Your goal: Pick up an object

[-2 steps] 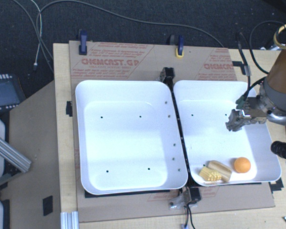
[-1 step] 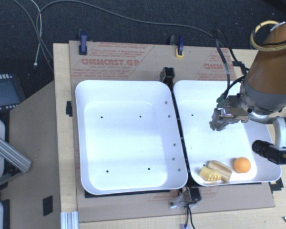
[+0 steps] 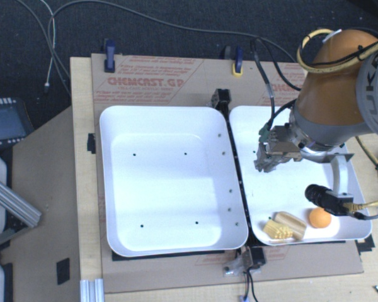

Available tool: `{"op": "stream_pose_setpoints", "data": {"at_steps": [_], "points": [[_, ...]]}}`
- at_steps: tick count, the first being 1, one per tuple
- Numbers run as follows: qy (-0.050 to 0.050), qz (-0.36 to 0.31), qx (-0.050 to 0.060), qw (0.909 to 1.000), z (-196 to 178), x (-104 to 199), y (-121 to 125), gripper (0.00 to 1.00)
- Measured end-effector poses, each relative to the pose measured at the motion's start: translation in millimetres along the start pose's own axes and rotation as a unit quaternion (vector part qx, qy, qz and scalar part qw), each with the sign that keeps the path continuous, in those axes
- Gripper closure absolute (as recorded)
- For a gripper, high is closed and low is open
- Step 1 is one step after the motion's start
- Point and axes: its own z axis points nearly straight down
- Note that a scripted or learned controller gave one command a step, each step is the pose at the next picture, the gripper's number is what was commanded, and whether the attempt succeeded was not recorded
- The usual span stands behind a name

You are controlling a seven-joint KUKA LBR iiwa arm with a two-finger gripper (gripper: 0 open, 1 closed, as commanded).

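The grey arm with its orange band (image 3: 337,87) reaches in over the right-hand shallow white plastic bin (image 3: 252,131). Its two-finger gripper (image 3: 264,161) hangs above the left-centre of that bin, close to the wall shared with the left-hand shallow white plastic bin (image 3: 164,181). Whether the gripper is open or closed cannot be told from this angle.

Three candidates lie together in the right bin's near corner: a small round orange ball (image 3: 320,218), a tan loaf-shaped piece (image 3: 291,220) just beside it, and a knobbly yellow corn-like piece (image 3: 278,231) touching the loaf's near side. Bare bin floor lies between them and the gripper, which is well apart from all three.

Both bins sit on a brown cardboard sheet with red lettering (image 3: 151,80), held by two blue clamps (image 3: 109,55) at the far edge. A black clip (image 3: 221,97) sits between the bins' far corners.
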Motion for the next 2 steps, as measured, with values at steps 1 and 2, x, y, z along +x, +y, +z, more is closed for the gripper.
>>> {"op": "stream_pose_setpoints", "data": {"at_steps": [1,2], "points": [[0.000,-0.001,0.000,1.0000,15,58,6,1.00],[0.000,0.000,0.000,1.0000,17,100,4,1.00]]}}
